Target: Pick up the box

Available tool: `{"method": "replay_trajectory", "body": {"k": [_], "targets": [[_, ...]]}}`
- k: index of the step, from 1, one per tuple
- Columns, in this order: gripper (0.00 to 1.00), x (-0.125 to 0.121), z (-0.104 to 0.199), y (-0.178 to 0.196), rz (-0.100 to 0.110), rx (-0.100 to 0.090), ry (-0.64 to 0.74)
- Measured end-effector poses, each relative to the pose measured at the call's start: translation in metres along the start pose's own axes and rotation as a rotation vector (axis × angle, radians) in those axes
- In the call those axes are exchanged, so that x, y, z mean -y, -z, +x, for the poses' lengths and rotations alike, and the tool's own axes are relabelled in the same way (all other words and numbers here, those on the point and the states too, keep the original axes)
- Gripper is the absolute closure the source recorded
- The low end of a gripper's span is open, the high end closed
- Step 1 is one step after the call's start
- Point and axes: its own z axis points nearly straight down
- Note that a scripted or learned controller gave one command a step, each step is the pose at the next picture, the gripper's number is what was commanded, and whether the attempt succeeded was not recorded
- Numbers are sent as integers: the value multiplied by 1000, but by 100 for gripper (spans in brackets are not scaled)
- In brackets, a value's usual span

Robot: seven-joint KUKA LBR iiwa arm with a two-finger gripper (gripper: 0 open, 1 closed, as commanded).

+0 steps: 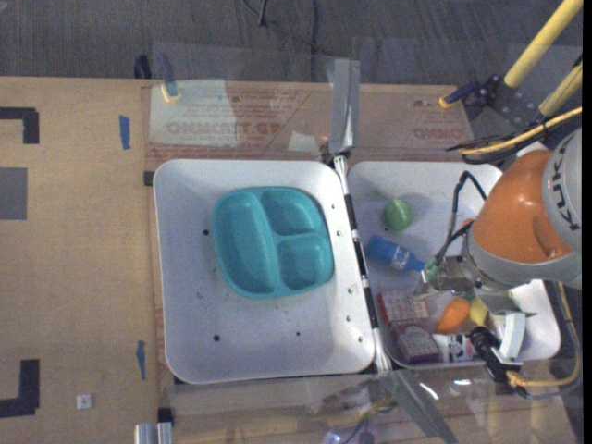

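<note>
Two white bins sit side by side on the bench, and the right bin [421,176] is the one to watch. Inside it, toward its near left corner, lies the box [404,305], a small flat carton with pinkish-red printing on top, resting flat on the bin floor. Just nearer the front wall from it sits a second small packet [416,343], touching or almost touching the box. Toward the back of the bin from the box lies a blue bottle [393,253] on its side, slanting, and beyond that, near the bin's far wall, a green ball [398,215].

The arm [523,220] (grey, with that fat orange section) hangs over the right half of the same bin. Its gripper [442,285] is low in the bin, just to the right of the box and beside the bottle's cap end. From where I stand I cannot tell how its jaws are set, and nothing of the box shows between them; the box looks free on the floor. An orange object [452,315] and a yellow one [477,314] lie just beside the gripper, to the right of the box.

The left bin [185,276], sharing a wall with the right bin, carries a teal divided plate [273,241] with three compartments.
</note>
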Motion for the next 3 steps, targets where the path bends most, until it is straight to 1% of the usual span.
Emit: {"method": "replay_trajectory", "body": {"k": [1, 2, 3], "targets": [[0, 0, -1, 0, 0, 1, -1], [0, 4, -1, -11, 5, -8, -22], [100, 3, -1, 0, 2, -10, -24]]}}
